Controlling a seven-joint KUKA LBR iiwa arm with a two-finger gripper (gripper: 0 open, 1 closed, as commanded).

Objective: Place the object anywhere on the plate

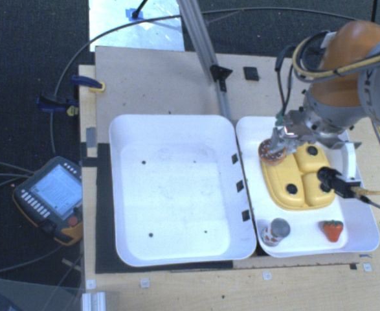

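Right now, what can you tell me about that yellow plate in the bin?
The yellow plastic plate with divided compartments lies flat in the right white shallow bin, near its top. It looks smooth and shiny, with rounded corners and raised ridges splitting it into sections. Small dark spots mark its compartments. The robot's claw is at its upper left corner, where a small brownish round object sits at the rim. A black part of the arm covers its right side.

The arm (345,63) hides part of the yellow plate (300,183).
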